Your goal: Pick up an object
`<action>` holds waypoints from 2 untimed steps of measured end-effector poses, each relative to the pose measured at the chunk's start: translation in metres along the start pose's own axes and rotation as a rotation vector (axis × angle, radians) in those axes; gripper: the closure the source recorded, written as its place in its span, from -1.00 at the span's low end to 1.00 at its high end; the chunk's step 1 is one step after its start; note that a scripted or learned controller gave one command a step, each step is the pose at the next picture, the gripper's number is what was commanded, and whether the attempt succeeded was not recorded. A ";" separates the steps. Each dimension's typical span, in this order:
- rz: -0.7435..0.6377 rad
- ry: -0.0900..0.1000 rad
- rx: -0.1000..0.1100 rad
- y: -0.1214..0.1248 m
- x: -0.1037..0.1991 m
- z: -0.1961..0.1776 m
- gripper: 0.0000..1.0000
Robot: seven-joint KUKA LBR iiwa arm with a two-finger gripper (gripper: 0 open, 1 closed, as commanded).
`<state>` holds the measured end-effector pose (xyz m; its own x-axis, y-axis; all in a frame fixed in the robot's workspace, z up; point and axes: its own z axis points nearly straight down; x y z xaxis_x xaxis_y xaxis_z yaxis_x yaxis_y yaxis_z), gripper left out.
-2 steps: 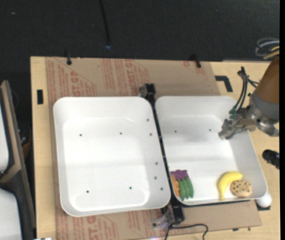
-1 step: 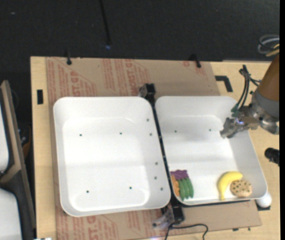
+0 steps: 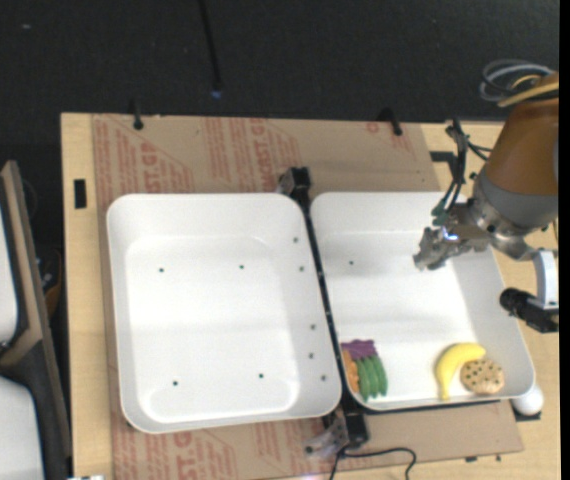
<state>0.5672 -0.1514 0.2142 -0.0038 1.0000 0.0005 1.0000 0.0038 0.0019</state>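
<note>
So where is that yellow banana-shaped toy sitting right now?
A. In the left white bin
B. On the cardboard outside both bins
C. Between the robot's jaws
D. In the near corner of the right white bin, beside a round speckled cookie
D: the yellow banana-shaped toy lies in the near corner of the right white bin, touching the round speckled cookie, well away from the gripper hovering further back.

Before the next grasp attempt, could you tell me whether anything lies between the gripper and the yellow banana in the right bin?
Nothing visible does. The gripper hangs over bare white floor of the right bin; the yellow banana lies nearer the front wall, touching a round brown cookie.
</note>
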 end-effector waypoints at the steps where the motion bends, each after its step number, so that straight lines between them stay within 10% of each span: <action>1: 0.000 0.000 0.000 0.007 0.053 -0.008 1.00; 2: 0.000 0.001 0.000 0.006 0.106 -0.022 1.00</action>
<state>0.5732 -0.0453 0.2360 -0.0042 1.0000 0.0011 1.0000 0.0042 0.0021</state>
